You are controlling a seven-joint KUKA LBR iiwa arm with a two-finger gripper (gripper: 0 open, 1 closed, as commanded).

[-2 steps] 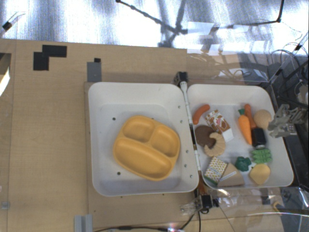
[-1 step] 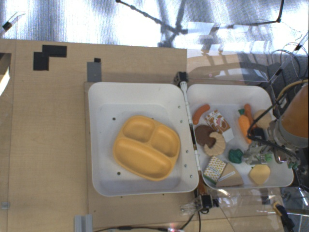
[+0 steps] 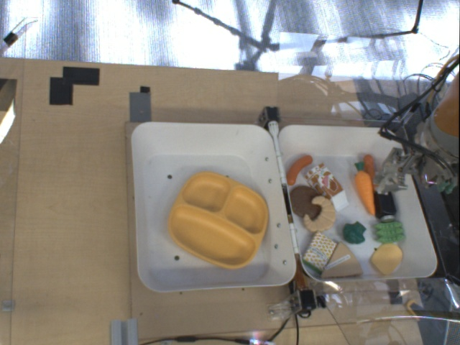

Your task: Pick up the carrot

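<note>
one carrot (image 3: 364, 190) lies in the right bin (image 3: 424, 254), near its far right side, orange with a green top, not yet lifted. just beside it you have the gripper (image 3: 394, 172), low over the bin; you cannot tell how far apart its fingers are. the arm (image 3: 442, 124) reaches in from the right. a yellow tray (image 3: 218, 218) sits in the left bin (image 3: 154, 192).

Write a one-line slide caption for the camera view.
Gripper hovers beside the carrot in the right bin of toy foods; yellow divided plate sits in the left bin.
</note>
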